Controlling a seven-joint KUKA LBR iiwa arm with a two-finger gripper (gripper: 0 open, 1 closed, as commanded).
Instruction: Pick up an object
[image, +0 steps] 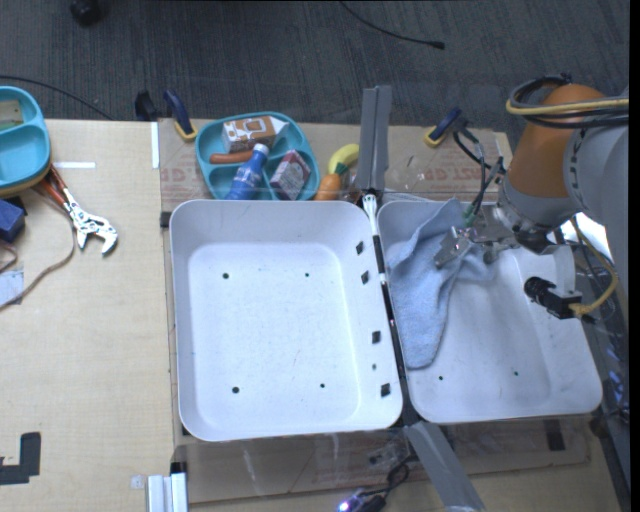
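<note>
A blue-grey cloth lies in the right white bin, draped along its left side and over the bin's left wall. Its upper right part rises into a peak at my gripper. The gripper comes in from the right, below the orange band of the arm, and its fingers are shut on that raised fold of the cloth. The lower end of the cloth still rests on the bin floor.
The left white bin sits beside the right one. Behind the bins stands a teal tray with a bottle and packets, and a yellow item lies next to it. A wrench lies on the bench at left.
</note>
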